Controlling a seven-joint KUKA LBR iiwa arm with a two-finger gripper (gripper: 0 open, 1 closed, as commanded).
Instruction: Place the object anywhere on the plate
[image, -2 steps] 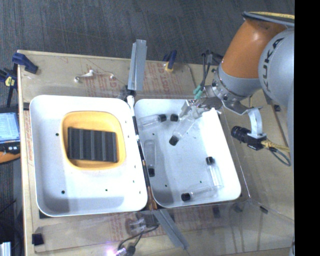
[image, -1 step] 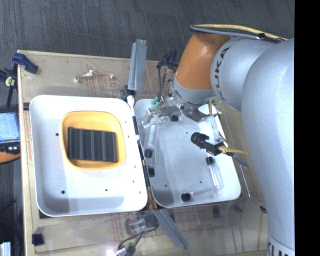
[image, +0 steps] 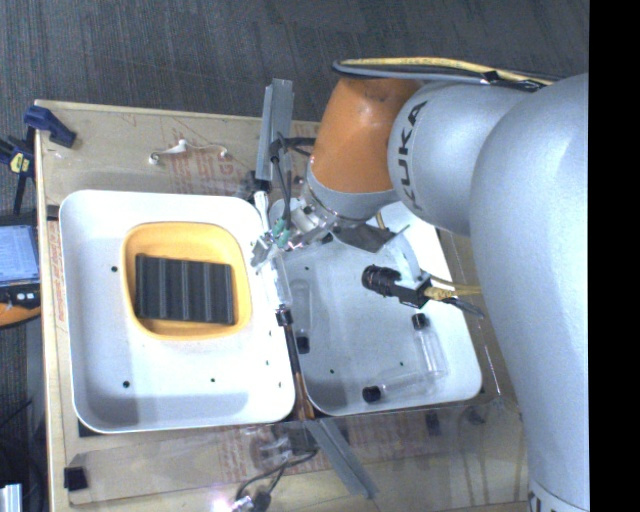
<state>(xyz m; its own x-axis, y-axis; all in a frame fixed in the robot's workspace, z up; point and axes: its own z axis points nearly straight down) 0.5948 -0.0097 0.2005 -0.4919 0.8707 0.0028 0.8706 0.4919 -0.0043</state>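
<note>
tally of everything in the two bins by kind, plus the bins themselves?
White bins: 2
Yellow plate, in the left bin: 1
Dark ribbed block, lying on the plate: 1
Clear tubes with black caps, in the right bin: 2
Total: 6

Dark grey carpet (image: 150, 50) beyond a pale wooden bench (image: 130, 135), blue clamp (image: 48, 124) at its corner.

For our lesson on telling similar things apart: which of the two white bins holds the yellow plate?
The view's left bin: the yellow plate lies in it, bearing a dark ribbed block. The right bin sits under the arm.
</note>
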